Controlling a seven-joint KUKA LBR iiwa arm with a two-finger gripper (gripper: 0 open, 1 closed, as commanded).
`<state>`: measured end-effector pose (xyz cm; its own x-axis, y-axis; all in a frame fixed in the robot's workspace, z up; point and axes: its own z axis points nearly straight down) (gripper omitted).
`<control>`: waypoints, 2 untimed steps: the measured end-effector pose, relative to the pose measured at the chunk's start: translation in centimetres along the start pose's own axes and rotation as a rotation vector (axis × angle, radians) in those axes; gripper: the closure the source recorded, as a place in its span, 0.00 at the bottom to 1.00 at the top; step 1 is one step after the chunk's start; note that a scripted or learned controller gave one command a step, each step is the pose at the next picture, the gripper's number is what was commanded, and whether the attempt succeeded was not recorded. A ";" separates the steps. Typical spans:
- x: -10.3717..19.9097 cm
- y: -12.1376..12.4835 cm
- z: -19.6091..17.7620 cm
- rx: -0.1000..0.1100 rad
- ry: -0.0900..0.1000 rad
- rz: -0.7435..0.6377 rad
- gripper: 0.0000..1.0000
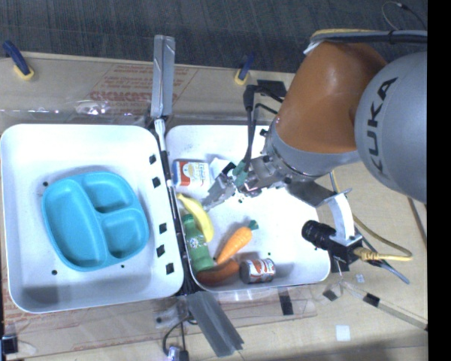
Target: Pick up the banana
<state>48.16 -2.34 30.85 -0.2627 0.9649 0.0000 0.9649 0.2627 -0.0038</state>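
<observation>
The yellow banana (pixel 198 216) lies against the left wall of the right bin (pixel 304 277), slanting from upper left to lower right. My gripper (pixel 218 191) hangs just above and to the right of the banana's upper end, pointing down and left at it. Nothing shows in the gripper. The arm's grey and orange body covers the upper right part of that bin.
Close around the banana are a green bottle (pixel 196 248), an orange carrot (pixel 234 243), a small can (pixel 257 269), a brown item (pixel 216 275) and a red-and-white carton (pixel 191 173). A blue divided tray (pixel 96 218) sits in the left bin (pixel 15 201).
</observation>
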 end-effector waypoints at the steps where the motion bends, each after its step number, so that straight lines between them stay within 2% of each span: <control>1: 1.0 3.7 12.1 0.005 0.002 -0.051 0.00; 2: 2.2 4.2 12.0 0.001 0.000 0.061 0.00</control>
<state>51.65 0.85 18.87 -0.2036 0.9791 -0.0004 0.9790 0.2036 -0.0051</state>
